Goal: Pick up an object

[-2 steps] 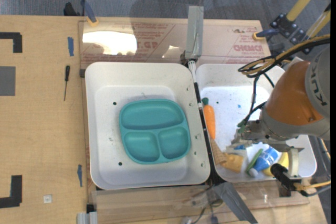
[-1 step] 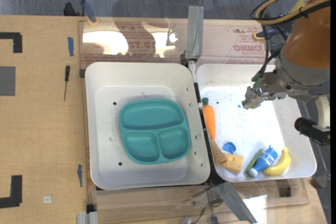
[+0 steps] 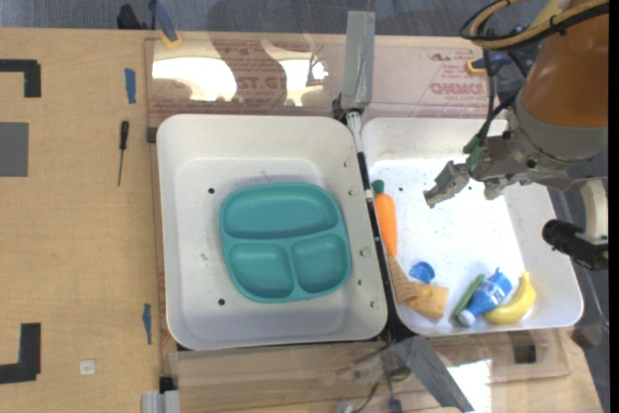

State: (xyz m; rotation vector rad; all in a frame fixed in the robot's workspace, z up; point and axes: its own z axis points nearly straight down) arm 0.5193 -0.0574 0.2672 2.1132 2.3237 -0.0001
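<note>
The right bin [image 3: 542, 208] holds several small items. An orange carrot [image 3: 386, 223] lies along its left wall. A small blue piece [image 3: 422, 272] and a tan cone-like piece [image 3: 418, 293] sit near the front. A blue tube with a green end [image 3: 483, 296] lies against a yellow banana [image 3: 514, 302] at the front right. My gripper [image 3: 471, 188] hangs over the middle of this bin, right of the carrot and behind the front items. Its fingers are open with nothing between them.
The left bin [image 3: 184, 160] holds a teal divided plate [image 3: 284, 240]. A grey post [image 3: 359, 58] stands behind the wall between the bins. The arm's grey and orange body [image 3: 571, 82] and its cables overhang the right bin's back right corner.
</note>
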